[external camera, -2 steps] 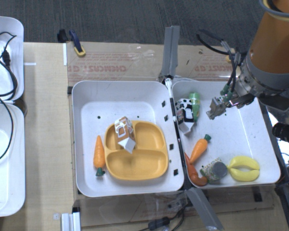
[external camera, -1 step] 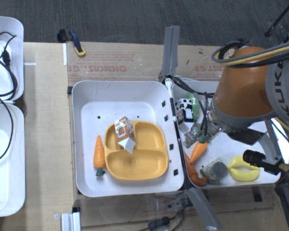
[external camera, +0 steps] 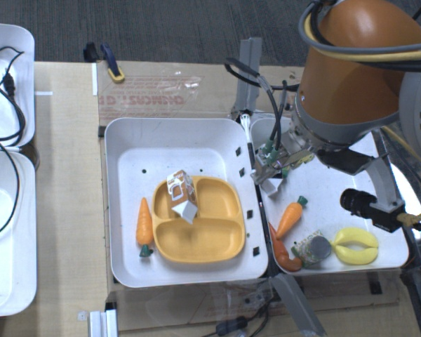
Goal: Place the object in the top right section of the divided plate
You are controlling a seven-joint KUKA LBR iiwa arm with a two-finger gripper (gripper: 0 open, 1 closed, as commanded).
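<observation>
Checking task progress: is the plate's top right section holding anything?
No: the plate's top right section is bare; the small carton sits at its top left.

Dark grey carpet floor [external camera: 161, 16] beyond a pale wooden bench [external camera: 63, 188], evenly lit.

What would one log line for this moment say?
gripper: over right bin's left edge | carton: on divided plate, top-left section | carrot: right bin | top-right section: unfilled

The arm [external camera: 361, 62] hides the right bin's [external camera: 337, 209] far corner, and its fingers are too small to read.
</observation>
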